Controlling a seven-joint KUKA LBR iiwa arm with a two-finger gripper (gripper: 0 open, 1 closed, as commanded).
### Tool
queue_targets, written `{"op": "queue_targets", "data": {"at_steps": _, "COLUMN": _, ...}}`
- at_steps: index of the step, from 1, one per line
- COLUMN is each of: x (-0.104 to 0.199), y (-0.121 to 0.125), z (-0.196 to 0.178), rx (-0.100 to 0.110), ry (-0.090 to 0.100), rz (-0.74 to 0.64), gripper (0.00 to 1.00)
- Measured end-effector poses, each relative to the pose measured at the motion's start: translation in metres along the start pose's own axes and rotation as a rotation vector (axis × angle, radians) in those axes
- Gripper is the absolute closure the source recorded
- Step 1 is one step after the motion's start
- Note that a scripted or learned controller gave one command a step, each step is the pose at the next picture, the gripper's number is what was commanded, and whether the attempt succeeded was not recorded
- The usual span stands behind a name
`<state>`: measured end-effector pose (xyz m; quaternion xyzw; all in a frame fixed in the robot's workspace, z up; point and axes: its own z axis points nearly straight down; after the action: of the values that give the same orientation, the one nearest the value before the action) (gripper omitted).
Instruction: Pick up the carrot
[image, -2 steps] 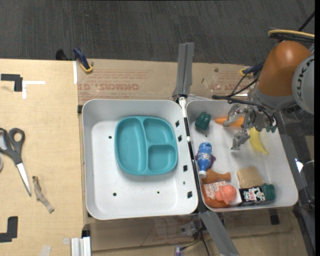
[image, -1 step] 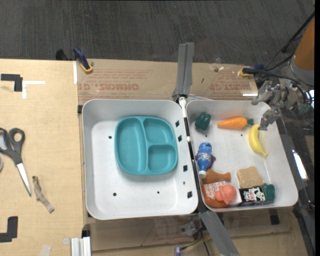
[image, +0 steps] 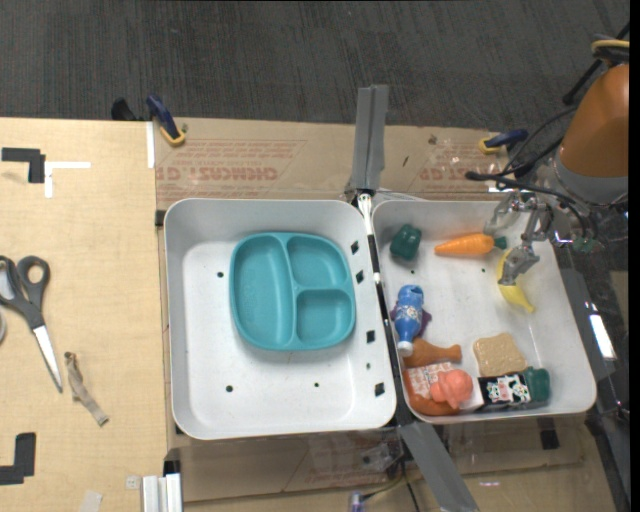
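Note:
The carrot (image: 466, 244) is orange with a green tip and lies on its side near the back of the right bin (image: 560, 300). My gripper (image: 512, 243) hangs just to its right, fingers pointing down and spread apart, nothing between them. One finger stands by the carrot's green end, the other lower, near a yellow banana (image: 517, 295). The orange band of the arm (image: 598, 130) rises at the upper right.
The right bin also holds a dark green cup (image: 405, 243), a blue bottle (image: 408, 312), a brown drumstick (image: 432, 352), a toast slice (image: 498, 353), a pink-orange toy (image: 445, 390) and a milk carton (image: 512, 389). A teal divided plate (image: 292, 290) sits in the left bin (image: 200, 380). Scissors (image: 32, 305) lie far left.

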<state>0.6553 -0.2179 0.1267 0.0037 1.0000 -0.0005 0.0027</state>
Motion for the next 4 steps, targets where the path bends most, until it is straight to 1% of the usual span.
{"op": "queue_targets", "data": {"at_steps": 1, "x": -0.003, "y": 0.011, "z": 0.032, "rx": 0.000, "ry": 0.000, "rz": -0.010, "gripper": 0.00}}
{"op": "queue_targets", "data": {"at_steps": 2, "x": -0.004, "y": 0.088, "z": 0.033, "rx": -0.002, "ry": 0.001, "rz": -0.045, "gripper": 0.00}}
{"op": "queue_targets", "data": {"at_steps": 3, "x": -0.006, "y": 0.088, "z": 0.022, "rx": 0.000, "ry": -0.006, "rz": -0.047, "gripper": 1.00}}
{"op": "queue_targets", "data": {"at_steps": 4, "x": 0.030, "y": 0.012, "z": 0.032, "rx": 0.000, "ry": 0.000, "rz": -0.247, "gripper": 1.00}}
